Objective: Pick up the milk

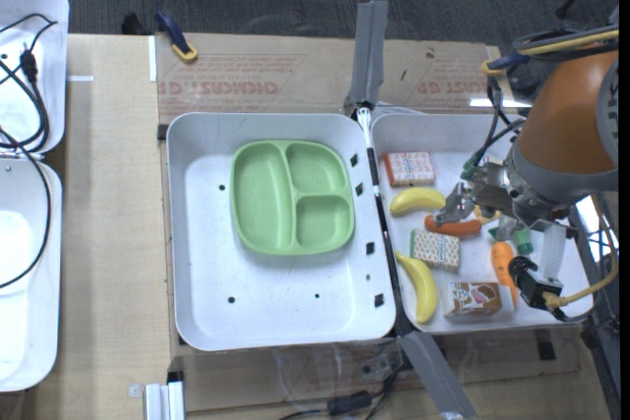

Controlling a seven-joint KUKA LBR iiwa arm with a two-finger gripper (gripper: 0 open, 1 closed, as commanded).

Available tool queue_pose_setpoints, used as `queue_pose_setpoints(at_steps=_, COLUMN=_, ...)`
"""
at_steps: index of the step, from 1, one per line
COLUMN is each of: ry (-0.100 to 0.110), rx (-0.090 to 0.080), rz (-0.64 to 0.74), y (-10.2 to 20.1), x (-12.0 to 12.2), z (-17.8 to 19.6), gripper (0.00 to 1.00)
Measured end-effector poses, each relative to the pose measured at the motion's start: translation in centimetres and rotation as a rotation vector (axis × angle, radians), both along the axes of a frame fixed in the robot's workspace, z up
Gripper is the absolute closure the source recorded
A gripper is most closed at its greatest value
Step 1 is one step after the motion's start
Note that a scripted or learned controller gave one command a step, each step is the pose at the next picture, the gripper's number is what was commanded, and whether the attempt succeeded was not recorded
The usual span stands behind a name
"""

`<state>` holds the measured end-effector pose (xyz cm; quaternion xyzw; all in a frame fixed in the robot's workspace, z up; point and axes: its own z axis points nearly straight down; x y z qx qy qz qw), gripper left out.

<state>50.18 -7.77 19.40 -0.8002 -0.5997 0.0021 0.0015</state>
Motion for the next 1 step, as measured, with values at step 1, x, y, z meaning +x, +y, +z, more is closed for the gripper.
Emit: queue_pose_setpoints(at_steps=1, ry=-0.001, rx=-0.002, rz=-0.098, y=-3.93, x=9.75, z=-5.24, gripper=0.0)
